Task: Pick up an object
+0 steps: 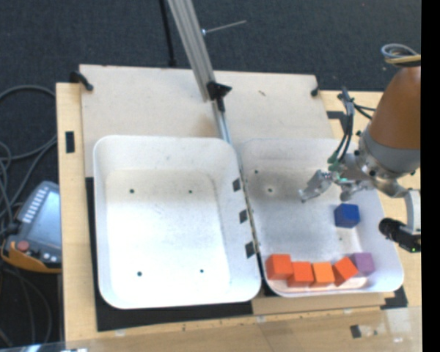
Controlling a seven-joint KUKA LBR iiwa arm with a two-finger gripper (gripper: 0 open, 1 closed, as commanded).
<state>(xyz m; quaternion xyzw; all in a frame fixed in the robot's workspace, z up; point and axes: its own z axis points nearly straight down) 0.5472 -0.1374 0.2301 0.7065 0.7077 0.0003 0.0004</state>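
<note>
Blue block (346, 215) above orange blocks (312, 270), purple block (363, 262).

blue cube (346, 215) flat on right bin floor, above orange blocks (312, 270).

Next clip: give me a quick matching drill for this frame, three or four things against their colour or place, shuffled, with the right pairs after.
Things:
1. cube just below the tool
2. block at the right end of the row
3. row of blocks
4. left bin

Colour or place:
A. orange, along the right bin's near edge
B. purple
C. blue
D. white, left of the divider

Pairs: 1-C, 2-B, 3-A, 4-D
</note>
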